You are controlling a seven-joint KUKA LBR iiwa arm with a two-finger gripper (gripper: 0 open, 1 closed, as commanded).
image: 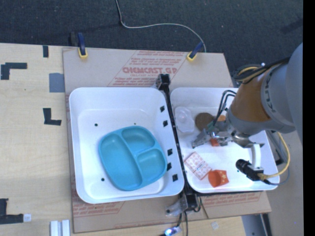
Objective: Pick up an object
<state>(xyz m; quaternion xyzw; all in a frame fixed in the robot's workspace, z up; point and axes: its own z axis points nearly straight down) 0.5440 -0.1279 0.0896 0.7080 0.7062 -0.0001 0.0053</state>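
Bins number two, shallow and white, side by side on a brown board on the bench (29,132). The left bin (81,102) carries one thing: a blue plate (132,157) with three compartments, lying flat toward the near right part of that bin. A black divider strip (170,127) runs between the two bins where their walls meet.

The right bin (197,93) carries four loose things that can be counted. A clear plastic cup (183,120) lies just beside the divider in the far left part. A brown round object (203,119) sits just to the right of the cup. Nearer the camera, a white packet with a red pattern (197,164) lies flat, and an orange-red packet (218,178) lies just beside it to the right, close to the near wall.

The hand (209,137) is down inside the right bin, between the brown object and the patterned packet, with a small orange-red patch showing at its tip. Whether it is parted or closed, or has hold of anything, cannot be told from this angle. Right of it rises the one grey arm (285,97) with its orange band (248,104), and a black and yellow cable (256,171) loops over the bin's near right corner.

Two clamps with yellow tips (81,49) (195,51) grip the far edge of the board.
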